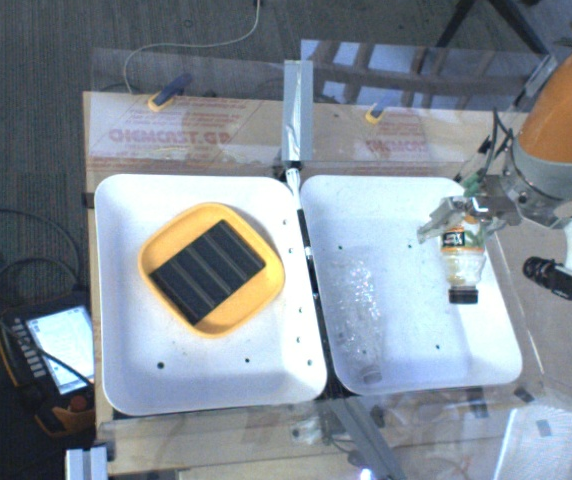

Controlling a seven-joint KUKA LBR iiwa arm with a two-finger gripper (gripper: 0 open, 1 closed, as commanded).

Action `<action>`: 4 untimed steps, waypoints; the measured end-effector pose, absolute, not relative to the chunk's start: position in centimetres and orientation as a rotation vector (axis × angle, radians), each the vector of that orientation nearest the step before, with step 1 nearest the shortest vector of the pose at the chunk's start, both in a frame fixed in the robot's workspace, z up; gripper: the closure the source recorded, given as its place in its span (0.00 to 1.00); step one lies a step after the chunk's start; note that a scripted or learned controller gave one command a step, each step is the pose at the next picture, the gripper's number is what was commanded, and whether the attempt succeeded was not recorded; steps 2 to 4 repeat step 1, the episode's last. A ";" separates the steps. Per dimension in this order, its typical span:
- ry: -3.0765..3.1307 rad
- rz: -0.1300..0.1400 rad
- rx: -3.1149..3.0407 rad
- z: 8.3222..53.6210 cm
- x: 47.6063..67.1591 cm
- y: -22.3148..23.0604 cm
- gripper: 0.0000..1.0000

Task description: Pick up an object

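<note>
Nearest the camera: crumpled clear plastic film [358, 308], lying left of the bottle and toward the front rim of the right bin [406, 368].

Small bottle [462, 256]: on its side on the right bin floor, near the right wall; dark cap pointing toward the front rim, pale amber body, dark label band at the end under the gripper. Judged light, stiff, smooth-sided and likely slippery; round, so apt to roll if nudged. Best taken across the body, midway between cap and label, fingers square to the long axis. Label writing too small to read.

Gripper [458, 218]: directly over the bottle's label end, grey arm [551, 158] with orange band reaching in from the right. Fingers spread, nothing gripped; contact with the bottle not discernible.

Yellow dish [212, 268] with dark ribbed insert: far left of the bottle, in the left bin [126, 358].

Wooden board [196, 133] beyond both bins: faint red printing, not legible. Two yellow-and-blue clips [169, 91] on its far edge.
</note>
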State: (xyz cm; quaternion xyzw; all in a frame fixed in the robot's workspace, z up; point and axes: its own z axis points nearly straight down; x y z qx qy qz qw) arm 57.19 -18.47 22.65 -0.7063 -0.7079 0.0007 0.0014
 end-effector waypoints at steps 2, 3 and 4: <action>-2.278 0.006 -2.163 17.9 61.1 -22.1 0.00; -2.278 0.006 -2.163 17.9 61.1 -22.1 0.00; -2.278 0.006 -2.163 17.9 61.1 -22.1 0.00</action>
